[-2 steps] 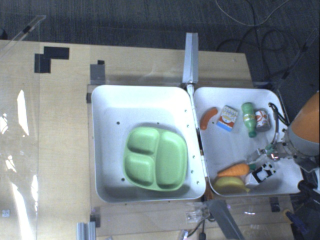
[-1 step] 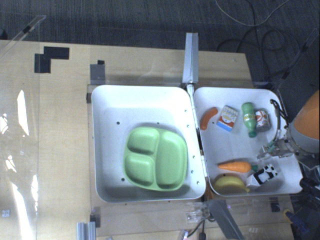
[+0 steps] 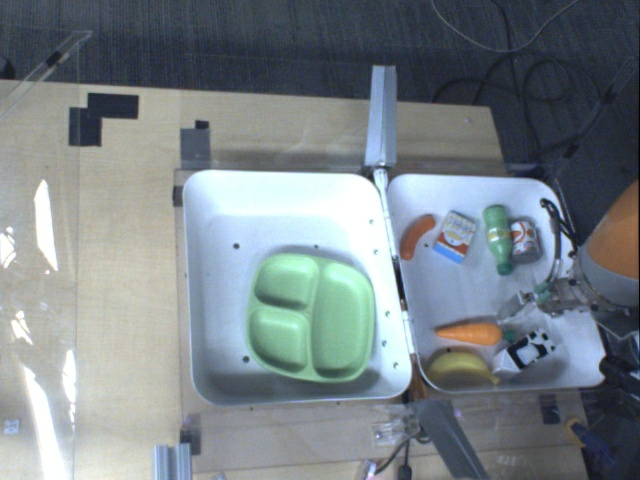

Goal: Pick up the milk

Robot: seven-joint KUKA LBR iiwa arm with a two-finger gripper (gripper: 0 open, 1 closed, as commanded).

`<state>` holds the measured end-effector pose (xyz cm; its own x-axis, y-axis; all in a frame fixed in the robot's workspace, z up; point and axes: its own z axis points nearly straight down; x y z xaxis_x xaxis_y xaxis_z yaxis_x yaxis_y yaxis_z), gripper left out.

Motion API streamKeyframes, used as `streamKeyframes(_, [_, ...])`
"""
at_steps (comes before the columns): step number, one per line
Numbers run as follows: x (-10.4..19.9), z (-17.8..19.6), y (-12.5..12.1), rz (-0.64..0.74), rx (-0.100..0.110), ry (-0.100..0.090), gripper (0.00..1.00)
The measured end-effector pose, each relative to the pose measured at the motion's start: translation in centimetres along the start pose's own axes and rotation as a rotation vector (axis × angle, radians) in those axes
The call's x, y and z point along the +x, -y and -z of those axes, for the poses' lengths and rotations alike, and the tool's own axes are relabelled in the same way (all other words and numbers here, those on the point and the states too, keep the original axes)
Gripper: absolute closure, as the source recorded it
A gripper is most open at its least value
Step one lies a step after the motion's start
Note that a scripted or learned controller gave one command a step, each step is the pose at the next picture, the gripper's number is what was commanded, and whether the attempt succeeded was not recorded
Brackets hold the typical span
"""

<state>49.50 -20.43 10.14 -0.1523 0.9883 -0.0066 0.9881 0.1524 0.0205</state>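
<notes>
Reaching low over the right bin [image 3: 590, 368], the gripper [image 3: 527, 308] sits just above the milk [image 3: 530, 348]. Whether its tips are spread or pressed together is too blurry to tell. The carrot [image 3: 468, 334] lies close beside, so the arm should drop straight down and squeeze only the milk.

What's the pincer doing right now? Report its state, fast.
Pincer: low in the right bin, just above the milk; open or closed cannot be told, and nothing is visibly held.

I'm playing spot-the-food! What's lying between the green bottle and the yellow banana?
In the camera view, the carrot lies between the green bottle and the banana, nearer the banana.
</notes>
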Motion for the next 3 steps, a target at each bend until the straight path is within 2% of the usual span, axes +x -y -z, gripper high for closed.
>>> streamKeyframes(1, [0.0, -1.2, 0.4, 0.107, 0.007, -0.002, 0.0])
streamKeyframes(2, [-0.3, 5.8, -1.3, 0.035, 0.012, -0.002, 0.0])
streamKeyframes(3, [1.9, -1.2, 0.1, 0.008, 0.008, -0.001, 0.0])
